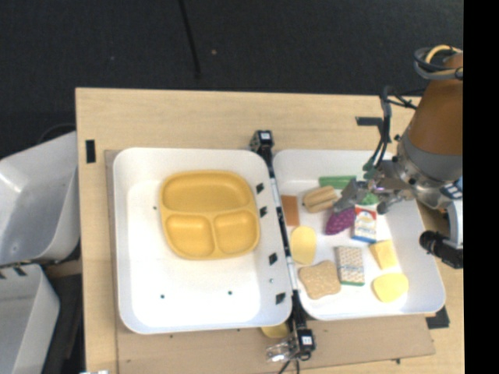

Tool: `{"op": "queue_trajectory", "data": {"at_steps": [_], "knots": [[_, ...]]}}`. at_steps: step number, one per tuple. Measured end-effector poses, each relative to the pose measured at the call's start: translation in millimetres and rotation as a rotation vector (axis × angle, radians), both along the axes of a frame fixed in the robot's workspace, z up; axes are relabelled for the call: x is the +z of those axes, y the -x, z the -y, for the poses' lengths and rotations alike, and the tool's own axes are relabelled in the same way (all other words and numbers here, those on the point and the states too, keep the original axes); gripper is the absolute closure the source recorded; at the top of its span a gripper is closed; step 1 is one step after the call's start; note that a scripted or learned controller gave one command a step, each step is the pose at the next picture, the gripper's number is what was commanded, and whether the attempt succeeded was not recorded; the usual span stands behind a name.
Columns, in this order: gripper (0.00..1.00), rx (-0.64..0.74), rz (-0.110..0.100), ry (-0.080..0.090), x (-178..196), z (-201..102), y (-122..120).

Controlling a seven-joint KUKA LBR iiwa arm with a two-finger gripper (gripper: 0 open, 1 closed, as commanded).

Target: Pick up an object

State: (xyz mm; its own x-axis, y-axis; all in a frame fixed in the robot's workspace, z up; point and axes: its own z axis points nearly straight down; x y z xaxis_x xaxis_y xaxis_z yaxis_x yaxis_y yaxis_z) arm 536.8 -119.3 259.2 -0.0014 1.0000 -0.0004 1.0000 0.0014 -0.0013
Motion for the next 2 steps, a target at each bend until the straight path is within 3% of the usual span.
{"op": "queue_trajectory", "data": {"at_steps": [1, 2], "knots": [[0.00, 0.004, -0.005, -0.002, -60.5, -74.7, 48.8], [1.00, -0.004, 0.000, 0.000, -48.9, -70.9, 45.9]]}}
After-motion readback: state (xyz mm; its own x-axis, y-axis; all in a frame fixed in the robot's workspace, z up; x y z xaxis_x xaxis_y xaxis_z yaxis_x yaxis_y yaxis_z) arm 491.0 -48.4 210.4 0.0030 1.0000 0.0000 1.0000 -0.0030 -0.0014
